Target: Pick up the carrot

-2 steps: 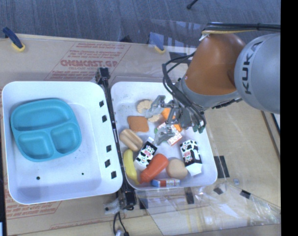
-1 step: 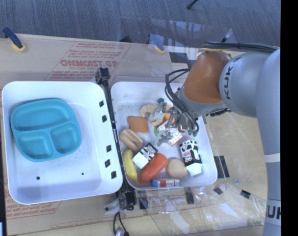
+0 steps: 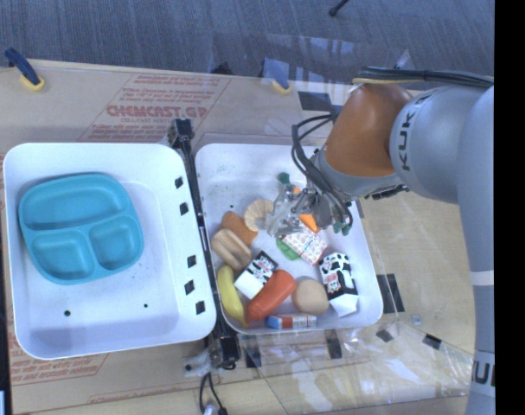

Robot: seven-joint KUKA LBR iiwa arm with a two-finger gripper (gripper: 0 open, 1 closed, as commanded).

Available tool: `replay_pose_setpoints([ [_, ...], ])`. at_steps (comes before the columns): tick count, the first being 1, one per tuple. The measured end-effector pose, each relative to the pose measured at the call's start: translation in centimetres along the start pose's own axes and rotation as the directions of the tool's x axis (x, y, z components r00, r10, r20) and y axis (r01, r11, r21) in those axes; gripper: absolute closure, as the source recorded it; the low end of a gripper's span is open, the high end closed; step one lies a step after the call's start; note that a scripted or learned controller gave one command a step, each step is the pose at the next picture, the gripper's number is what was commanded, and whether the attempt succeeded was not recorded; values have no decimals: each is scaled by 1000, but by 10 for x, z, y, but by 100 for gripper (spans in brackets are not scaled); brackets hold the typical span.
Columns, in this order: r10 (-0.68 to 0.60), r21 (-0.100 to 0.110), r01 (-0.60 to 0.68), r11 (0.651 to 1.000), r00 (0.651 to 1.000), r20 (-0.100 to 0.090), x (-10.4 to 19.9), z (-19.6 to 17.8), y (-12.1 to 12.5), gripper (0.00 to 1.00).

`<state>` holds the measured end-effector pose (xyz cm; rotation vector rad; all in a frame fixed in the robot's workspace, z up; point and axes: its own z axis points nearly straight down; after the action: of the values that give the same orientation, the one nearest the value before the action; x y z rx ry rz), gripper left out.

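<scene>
The carrot (image 3: 308, 222) shows as a small orange piece in the middle of the right bin (image 3: 245, 158), mostly hidden by the gripper. A green bit (image 3: 284, 178) lies just behind it; whether it belongs to the carrot is unclear. My gripper (image 3: 294, 213) is down low in the bin, right over the carrot's left side, with the orange wrist band above it. Whether it has hold of the carrot is hidden from view.
Around the gripper lie a bread roll (image 3: 231, 247), a yellow banana (image 3: 229, 292), a long orange-red piece (image 3: 271, 294), two cow-print cartons (image 3: 338, 282), a patterned box (image 3: 306, 245) and a tan ball (image 3: 310, 296). The left bin (image 3: 163, 309) holds a blue divided tray (image 3: 79, 225).
</scene>
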<state>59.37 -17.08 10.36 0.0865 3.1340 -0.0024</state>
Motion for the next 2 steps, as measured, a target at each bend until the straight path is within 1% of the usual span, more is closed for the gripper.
replay_pose_setpoints([
  [1, 577, 2, -577, 817, 817, -3, 16, -29, 7, 100],
  [2, 596, -8, -596, 803, 803, 4, 13, -145, 111, 100],
])
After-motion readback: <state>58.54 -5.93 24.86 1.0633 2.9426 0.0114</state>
